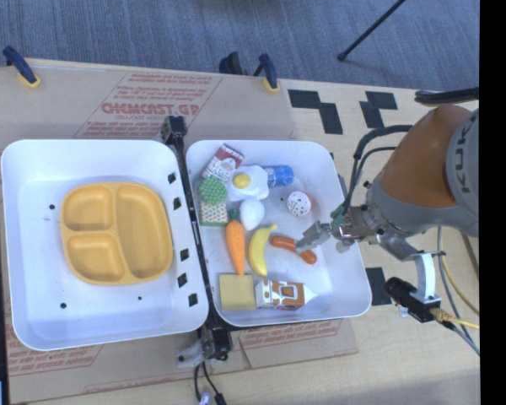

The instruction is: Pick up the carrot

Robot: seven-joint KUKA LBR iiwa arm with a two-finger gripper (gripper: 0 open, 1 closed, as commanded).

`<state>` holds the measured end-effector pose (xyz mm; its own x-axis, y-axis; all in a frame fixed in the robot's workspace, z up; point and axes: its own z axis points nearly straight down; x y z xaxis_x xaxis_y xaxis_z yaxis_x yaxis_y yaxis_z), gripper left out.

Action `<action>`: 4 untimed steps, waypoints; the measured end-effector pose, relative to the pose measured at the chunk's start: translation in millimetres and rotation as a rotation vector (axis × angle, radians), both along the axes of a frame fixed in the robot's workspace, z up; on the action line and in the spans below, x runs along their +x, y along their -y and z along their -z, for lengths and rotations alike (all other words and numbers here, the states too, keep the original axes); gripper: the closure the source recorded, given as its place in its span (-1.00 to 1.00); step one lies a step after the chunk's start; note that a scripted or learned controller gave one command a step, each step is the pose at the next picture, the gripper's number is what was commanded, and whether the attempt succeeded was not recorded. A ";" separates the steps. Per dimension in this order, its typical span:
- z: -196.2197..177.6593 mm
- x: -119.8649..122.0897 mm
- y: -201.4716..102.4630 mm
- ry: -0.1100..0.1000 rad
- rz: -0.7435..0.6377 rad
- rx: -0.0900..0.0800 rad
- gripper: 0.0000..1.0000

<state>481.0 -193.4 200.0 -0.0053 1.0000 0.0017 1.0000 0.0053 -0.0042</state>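
**Here, the carrot lies free in the right bin**

The small orange toy carrot (235, 246) is a smooth tapered cone, broad at the top and narrowing to a rounded tip that points toward the near edge. It lies flat on the floor of the right shallow white bin (341, 272), left of centre. A curved yellow toy banana (261, 251) lies just beside it on the right, a white egg-shaped piece (251, 214) sits at its broad end, and a pale yellow square block (235, 292) rests below its tip.

The grey two-finger gripper (310, 240) reaches in from the right side of the same bin, low over a short orange-red toy sausage (293, 248). Whether its fingers are parted or closed cannot be told from this angle. The banana sits between the carrot and the gripper, so the 2 are apart and nothing of the carrot is touched.

In the left white bin (17, 226) rests a yellow 3-compartment plastic plate (116, 231).
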 end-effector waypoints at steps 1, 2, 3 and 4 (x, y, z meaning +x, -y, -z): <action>101.2 27.8 -56.4 -0.002 0.116 0.000 -1.00; 108.7 74.4 -95.2 0.000 0.251 -0.002 -1.00; 108.5 131.6 -94.9 -0.001 0.376 -0.002 -1.00; 109.6 149.0 -102.4 -0.008 0.582 -0.003 -1.00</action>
<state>630.1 -90.9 90.4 0.5452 0.8383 -0.0034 0.8382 -0.5452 -0.0107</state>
